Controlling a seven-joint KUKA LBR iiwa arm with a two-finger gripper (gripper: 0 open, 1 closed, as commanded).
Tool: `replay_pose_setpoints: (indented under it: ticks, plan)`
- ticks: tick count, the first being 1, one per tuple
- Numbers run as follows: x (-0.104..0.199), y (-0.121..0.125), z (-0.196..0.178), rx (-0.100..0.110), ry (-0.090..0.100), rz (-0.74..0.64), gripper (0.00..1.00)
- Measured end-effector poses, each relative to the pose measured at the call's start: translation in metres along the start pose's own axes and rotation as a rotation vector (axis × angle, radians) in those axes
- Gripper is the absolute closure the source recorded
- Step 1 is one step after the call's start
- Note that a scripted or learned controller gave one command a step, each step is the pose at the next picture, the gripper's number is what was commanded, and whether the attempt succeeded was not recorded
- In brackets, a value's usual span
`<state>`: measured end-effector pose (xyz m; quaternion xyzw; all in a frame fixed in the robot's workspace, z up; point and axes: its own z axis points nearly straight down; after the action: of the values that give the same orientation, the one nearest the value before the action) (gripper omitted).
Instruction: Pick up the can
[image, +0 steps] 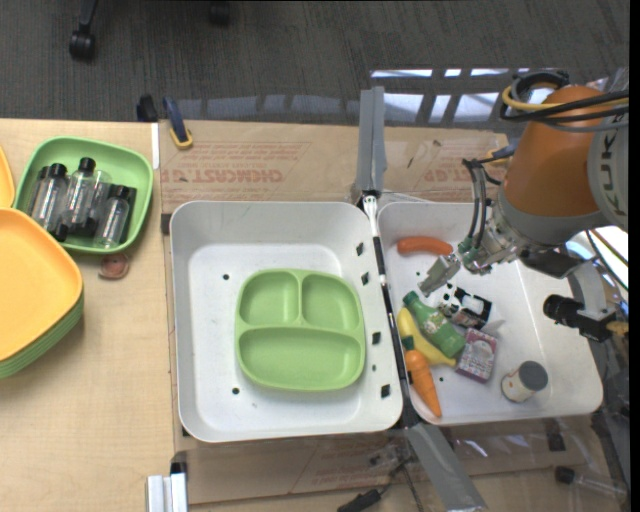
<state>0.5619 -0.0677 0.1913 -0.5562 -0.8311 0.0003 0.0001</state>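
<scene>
The can (524, 381) is small, with a tan body and a grey end, and lies near the front right corner of the right bin (560, 405). My gripper (439, 274) hangs over the middle-left of that bin, well to the left of and behind the can. It sits just above a green bottle (432, 318) and beside a black-and-white object (470, 304). Nothing shows between the gripper and the can.
Around the bottle in the right bin lie a yellow banana (420, 342), a carrot (423, 382), a pink packet (478, 356) and an orange sausage (425, 244). The left bin (200, 300) holds a green divided plate (300, 330). On the far left stand orange plates (35, 290) and a green tray of bottles (85, 195).
</scene>
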Motion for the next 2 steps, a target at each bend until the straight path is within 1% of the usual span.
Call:
replay_pose_setpoints:
  ticks: [1,2]
  plan:
    - [-0.050,0.034,0.024,0.001,-0.001,0.181,0.00]
    - [-0.133,0.050,0.087,-0.001,-0.002,0.051,0.00]
